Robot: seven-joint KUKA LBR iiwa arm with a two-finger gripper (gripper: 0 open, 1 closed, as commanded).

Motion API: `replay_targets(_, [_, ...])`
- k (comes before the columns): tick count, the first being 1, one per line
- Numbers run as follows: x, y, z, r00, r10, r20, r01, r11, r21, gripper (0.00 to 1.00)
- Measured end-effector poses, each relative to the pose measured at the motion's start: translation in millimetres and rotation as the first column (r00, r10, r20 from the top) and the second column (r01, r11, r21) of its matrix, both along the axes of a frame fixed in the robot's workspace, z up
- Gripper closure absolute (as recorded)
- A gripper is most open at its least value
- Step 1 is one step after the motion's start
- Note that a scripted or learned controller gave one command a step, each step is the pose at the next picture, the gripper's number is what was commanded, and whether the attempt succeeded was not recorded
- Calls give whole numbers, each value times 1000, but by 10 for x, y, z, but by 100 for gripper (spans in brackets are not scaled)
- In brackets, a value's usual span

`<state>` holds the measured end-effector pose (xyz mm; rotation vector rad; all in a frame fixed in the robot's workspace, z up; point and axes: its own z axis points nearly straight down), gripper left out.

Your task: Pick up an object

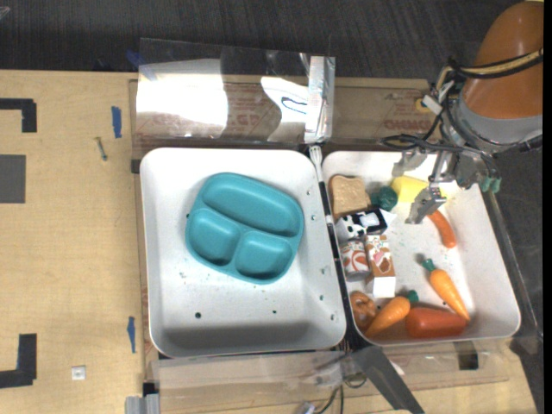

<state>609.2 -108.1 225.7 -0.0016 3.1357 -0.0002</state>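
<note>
A view from above looks down at a slant on a wooden bench holding two shallow white bins set side by side. The left bin (pixel 172 300) holds one thing, a teal divided plate (pixel 244 226) lying flat near its middle. The right bin (pixel 500 266) holds a jumble of toy food, which offers many candidates for the pick. A slice of toy bread (pixel 348 193) lies at the bin's upper left, with a black and white block (pixel 362 223) just below it and two small printed cartons (pixel 369 256) below that. A yellow piece (pixel 409 185) sits near the top of the bin, just beside a small dark green piece (pixel 385 197). Carrots lie along the right and bottom: a small orange one (pixel 443 228), a larger one with a green top (pixel 447 289), another (pixel 389 313) at the bottom, touching a red-orange piece (pixel 435 321). The grey and orange arm reaches in from the right, and its gripper (pixel 424 205) hangs over the bin's upper part, between the yellow piece and the small orange carrot. Whether the claw is spread or pressed together cannot be told from this angle. Nothing is visibly pinched, so the pick appears not yet made.
</note>
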Motion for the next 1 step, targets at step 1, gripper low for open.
replay_targets(1, [-373,-690,-1174,998,56,-11,-56,998,2,0])
